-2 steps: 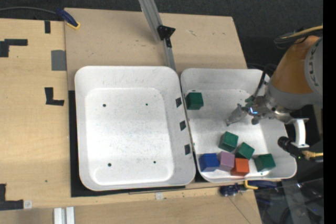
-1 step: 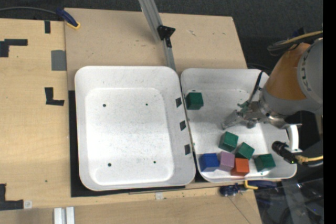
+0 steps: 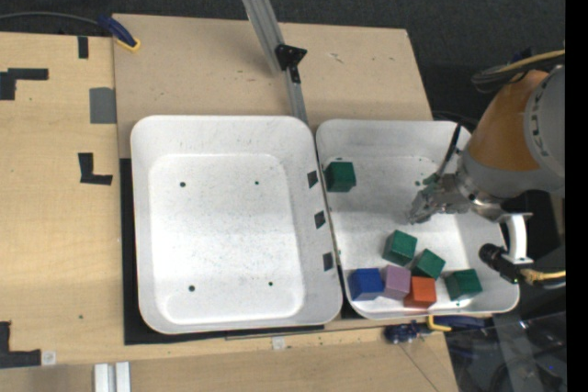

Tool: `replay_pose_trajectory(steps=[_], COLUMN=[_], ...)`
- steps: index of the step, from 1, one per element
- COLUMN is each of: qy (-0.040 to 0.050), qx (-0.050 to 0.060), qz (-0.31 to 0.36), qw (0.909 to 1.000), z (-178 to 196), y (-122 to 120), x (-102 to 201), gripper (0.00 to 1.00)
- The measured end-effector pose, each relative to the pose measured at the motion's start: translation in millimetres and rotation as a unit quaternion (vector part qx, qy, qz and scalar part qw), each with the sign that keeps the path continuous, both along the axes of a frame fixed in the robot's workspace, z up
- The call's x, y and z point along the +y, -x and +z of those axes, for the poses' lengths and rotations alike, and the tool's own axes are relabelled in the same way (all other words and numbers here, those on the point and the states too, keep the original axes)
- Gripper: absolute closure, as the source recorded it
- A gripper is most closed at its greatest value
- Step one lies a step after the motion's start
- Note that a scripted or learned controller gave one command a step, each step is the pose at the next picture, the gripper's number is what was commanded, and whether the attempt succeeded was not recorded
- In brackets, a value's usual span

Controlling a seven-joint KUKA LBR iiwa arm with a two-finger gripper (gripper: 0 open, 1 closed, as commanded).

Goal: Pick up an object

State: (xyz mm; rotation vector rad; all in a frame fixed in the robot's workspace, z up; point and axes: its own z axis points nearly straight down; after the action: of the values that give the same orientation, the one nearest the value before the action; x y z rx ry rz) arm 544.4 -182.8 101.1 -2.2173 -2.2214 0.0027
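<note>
My gripper (image 3: 425, 205) hangs low over the right bin (image 3: 386, 142), near the middle of its right half, reaching in from the grey and orange arm (image 3: 510, 142). Just below it and to the left lies a green block (image 3: 400, 247). Beyond that, along the bin's near edge, sit two more green blocks (image 3: 429, 264) (image 3: 463, 283), a blue block (image 3: 367, 282), a purple block (image 3: 397, 281) and an orange block (image 3: 423, 291). A lone green block (image 3: 340, 175) sits by the bin's left wall. No block shows between the gripper's tips.
The left bin (image 3: 225, 220) lies beside the right one, sharing a raised rim. A slanted metal bar (image 3: 262, 5) crosses the bench behind the bins. Cables and arm hardware (image 3: 514, 257) crowd the right bin's right edge.
</note>
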Motion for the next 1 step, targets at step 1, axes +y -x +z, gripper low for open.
replay_pose_trajectory(steps=[1], qy=[0.0011], qx=[-0.004], qz=[0.000], qw=[1.0000], z=[62.5], y=[-2.6], x=[4.0], gripper=[1.00])
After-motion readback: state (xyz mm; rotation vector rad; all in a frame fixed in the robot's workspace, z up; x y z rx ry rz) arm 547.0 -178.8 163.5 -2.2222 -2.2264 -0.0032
